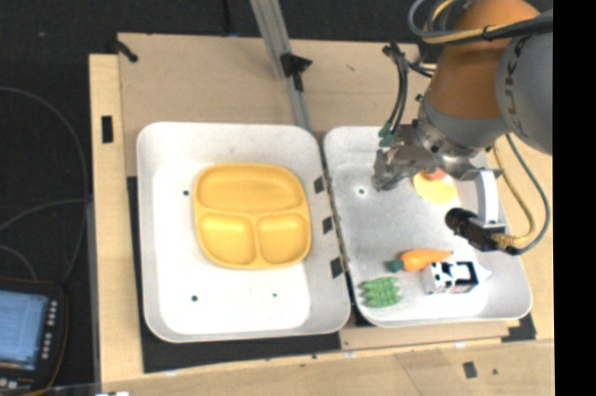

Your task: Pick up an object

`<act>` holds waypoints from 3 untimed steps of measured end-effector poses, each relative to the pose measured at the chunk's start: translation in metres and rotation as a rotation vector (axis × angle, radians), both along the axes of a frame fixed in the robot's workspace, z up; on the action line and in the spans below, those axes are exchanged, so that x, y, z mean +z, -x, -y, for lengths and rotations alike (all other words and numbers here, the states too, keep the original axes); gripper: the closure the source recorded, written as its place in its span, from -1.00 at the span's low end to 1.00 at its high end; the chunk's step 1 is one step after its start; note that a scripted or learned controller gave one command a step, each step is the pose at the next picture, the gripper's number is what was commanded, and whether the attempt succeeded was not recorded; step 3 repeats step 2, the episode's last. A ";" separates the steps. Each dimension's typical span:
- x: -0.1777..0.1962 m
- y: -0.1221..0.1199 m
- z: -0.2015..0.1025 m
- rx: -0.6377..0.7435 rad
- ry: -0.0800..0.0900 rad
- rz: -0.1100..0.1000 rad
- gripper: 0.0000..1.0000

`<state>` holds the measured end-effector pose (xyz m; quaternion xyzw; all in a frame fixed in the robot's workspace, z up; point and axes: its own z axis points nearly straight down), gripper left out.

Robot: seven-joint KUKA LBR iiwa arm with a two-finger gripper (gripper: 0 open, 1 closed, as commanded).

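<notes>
Hovering low over the upper part of the right shallow white bin [368, 198] on the worktop, the grey end effector [389, 169] has nothing visibly between its fingers; their spread cannot be told. No pick looks done yet, leaving the whole grasp and lift. Nearest candidate, a pale yellow rounded object [438, 188], lies just beside it; an orange toy carrot [425, 259] lies near the bin's lower edge, long axis roughly left-right, green top leftward.

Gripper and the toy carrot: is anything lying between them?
Nothing: camera view shows bare white bin floor between gripper and carrot.
</notes>
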<state>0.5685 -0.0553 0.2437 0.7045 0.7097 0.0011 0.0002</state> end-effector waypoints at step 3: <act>0.012 -0.008 -0.116 0.001 -0.001 -0.001 1.00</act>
